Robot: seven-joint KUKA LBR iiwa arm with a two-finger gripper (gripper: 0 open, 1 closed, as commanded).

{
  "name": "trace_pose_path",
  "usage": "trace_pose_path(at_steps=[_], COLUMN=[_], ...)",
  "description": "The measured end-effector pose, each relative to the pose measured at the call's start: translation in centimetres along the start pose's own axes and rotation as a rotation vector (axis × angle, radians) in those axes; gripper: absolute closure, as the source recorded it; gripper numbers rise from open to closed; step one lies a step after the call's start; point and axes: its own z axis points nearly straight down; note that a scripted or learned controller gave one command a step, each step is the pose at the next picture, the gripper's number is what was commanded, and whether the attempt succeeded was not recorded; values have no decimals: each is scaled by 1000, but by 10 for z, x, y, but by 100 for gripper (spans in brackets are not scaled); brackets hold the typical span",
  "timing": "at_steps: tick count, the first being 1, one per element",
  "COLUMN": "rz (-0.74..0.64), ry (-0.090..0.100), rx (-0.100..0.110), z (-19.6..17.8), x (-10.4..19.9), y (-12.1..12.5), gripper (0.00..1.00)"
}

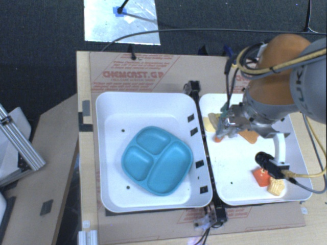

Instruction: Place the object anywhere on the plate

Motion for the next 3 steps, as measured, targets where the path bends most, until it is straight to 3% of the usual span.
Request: trace_pose_path(at_steps=[3], rz=[0], ry=[0], rx=[2], z=[25], x=[153], y=[-8], gripper=[100])
